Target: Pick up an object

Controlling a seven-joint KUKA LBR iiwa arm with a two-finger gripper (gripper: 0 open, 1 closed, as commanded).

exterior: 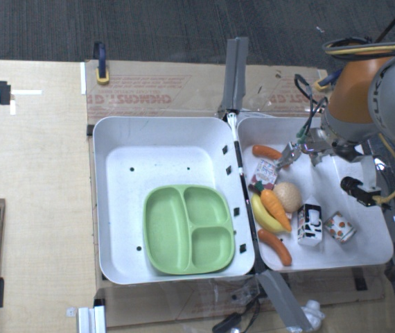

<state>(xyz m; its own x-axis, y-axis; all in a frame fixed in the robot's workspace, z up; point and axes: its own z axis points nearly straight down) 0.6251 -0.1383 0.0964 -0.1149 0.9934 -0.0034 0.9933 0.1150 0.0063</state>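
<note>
The right bin (pixel 364 252) holds several small items: an orange sausage-shaped piece (pixel 267 151) at the back, a small packet (pixel 264 175), a beige ball (pixel 288 194), a carrot (pixel 276 207), a banana (pixel 266 216), another orange piece (pixel 276 248), a black-and-white can (pixel 310 224) and a small patterned cup (pixel 339 228). My gripper (pixel 303 156) hangs over the back of this bin, just right of the rear orange piece. Its fingers are spread open with nothing between them.
The left bin (pixel 114 186) carries a green divided plate (pixel 189 229). A grey divider post (pixel 235 75) rises between the bins at the back. The arm's cables (pixel 364 189) hang over the right bin's right side.
</note>
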